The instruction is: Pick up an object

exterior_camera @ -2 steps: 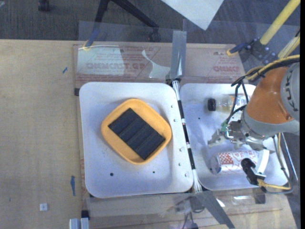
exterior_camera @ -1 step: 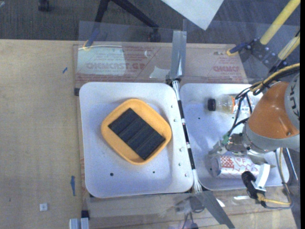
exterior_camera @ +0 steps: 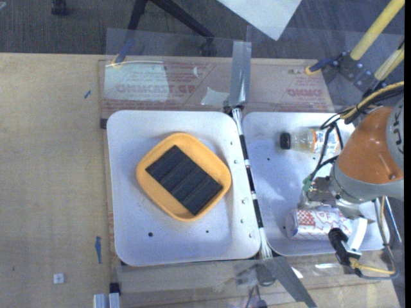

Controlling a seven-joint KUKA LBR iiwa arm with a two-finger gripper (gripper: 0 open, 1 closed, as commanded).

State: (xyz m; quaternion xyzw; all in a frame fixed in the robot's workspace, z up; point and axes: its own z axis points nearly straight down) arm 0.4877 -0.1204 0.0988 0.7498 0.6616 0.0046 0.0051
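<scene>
My gripper (exterior_camera: 319, 204) hangs low over the near part of the right bin (exterior_camera: 273, 172), under the arm's orange band (exterior_camera: 370, 154). Directly below it a red-and-white patterned can (exterior_camera: 316, 223) lies on its side, partly covered by the gripper body. A small clear bottle (exterior_camera: 302, 140) with a black cap lies on its side at the far end of the same bin, apart from the gripper. In the left bin (exterior_camera: 128, 217) rests a yellow-orange square dish (exterior_camera: 183, 174) with a black ribbed insert.
A ridge where the two bin rims meet (exterior_camera: 249, 178) runs between the bins. Black and yellow cables (exterior_camera: 347, 252) loop off the wrist near the right bin's front edge. Clear plastic sheeting (exterior_camera: 192, 82) lies behind the bins.
</scene>
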